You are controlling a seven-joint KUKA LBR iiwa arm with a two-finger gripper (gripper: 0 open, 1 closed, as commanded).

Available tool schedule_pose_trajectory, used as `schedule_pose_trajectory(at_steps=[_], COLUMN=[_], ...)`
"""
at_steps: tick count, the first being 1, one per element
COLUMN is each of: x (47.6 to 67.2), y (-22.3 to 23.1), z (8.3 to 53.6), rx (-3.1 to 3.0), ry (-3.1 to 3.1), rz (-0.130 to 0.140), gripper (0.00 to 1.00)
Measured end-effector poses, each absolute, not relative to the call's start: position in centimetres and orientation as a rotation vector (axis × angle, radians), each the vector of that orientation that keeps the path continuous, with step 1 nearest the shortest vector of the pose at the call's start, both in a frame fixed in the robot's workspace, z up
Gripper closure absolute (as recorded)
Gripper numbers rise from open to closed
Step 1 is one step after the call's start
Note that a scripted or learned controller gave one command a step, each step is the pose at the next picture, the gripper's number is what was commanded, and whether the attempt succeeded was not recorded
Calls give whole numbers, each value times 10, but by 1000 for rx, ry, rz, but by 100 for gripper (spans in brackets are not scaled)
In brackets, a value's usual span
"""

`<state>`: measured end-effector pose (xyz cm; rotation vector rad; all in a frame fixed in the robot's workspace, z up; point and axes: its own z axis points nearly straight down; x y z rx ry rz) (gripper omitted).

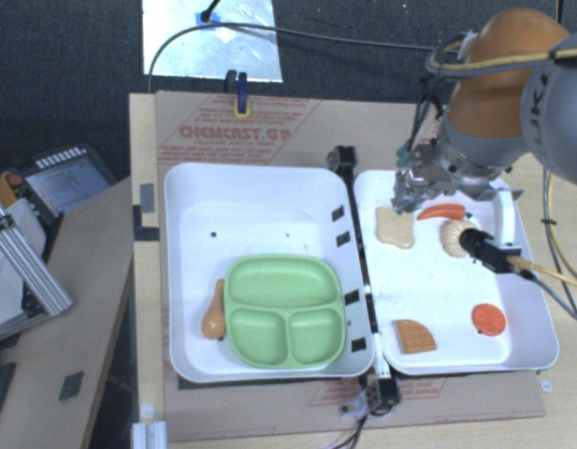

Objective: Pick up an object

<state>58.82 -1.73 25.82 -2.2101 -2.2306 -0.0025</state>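
Seemingly I had the gripper (pixel 407 197) low over the pale bread slice (pixel 395 227) in the right bin (pixel 536 344) to grasp it; whether it was parted or closed I couldn't tell.

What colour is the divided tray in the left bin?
Light green. The divided tray shows plainly in the camera view, lying in the left bin.

Red print on the brown board (pixel 269 124) behind the bins reads roughly "CHEMCAST GP", letters faint; the rest of the lettering is too blurred to read.
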Motion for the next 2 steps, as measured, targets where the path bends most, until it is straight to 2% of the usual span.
schedule_pose_trajectory(at_steps=[2], x=[569], y=[82], z=[252], rx=[-2209], ry=[-2232], rz=[-4], gripper=[100])
